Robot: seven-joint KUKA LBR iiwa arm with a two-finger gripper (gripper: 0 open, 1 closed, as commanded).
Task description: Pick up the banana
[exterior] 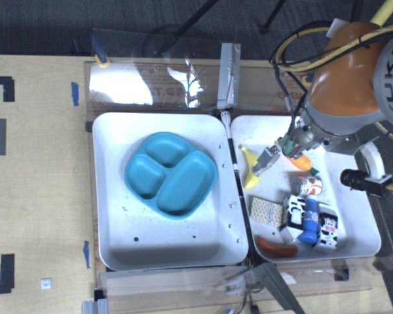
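Banana (248, 169) sits at the left edge of the right bin (360, 231), right beside the gripper (265, 162), whose tips hang just to its right, and honestly can't tell how wide it's set.

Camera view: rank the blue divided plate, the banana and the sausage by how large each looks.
1. blue divided plate, clearly largest.
2. banana and sausage: they look much alike, and the arm partly hides the banana, so no ranking between them.
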